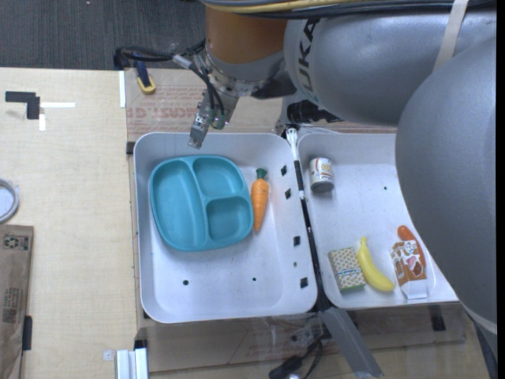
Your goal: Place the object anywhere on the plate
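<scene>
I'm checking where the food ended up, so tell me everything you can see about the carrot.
The carrot is a small toy-looking one, smooth orange body with a dark green top, plastic by its look. It lies flat on the floor of the left bin, green end toward the far wall, tip toward the camera. Its left side runs along the right edge of the blue plate, touching or nearly so; it is beside the plate, not on it. Nothing grips it.

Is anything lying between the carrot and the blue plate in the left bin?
Nothing visible does. The orange toy carrot lies right beside the right rim of the blue three-compartment plastic plate in the left white bin, with no object between them.
</scene>
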Robot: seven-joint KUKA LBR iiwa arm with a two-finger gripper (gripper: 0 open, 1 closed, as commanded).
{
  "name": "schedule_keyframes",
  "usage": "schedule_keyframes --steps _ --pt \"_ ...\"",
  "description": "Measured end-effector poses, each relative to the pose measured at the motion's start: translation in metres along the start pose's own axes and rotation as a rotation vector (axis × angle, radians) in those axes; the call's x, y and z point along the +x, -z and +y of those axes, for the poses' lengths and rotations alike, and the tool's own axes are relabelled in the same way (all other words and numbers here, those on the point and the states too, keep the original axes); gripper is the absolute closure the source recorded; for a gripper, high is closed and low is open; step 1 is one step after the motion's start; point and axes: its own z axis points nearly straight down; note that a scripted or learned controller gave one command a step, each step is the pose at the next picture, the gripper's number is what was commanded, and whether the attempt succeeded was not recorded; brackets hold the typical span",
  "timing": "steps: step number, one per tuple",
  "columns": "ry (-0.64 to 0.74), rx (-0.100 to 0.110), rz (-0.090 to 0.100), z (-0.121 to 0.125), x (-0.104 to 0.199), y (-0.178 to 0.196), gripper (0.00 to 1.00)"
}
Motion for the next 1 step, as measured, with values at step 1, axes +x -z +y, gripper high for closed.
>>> schedule_keyframes --steps 1 --pt "0.042 0.001 0.0 0.0065 -0.0022 -0.0061 1.0"
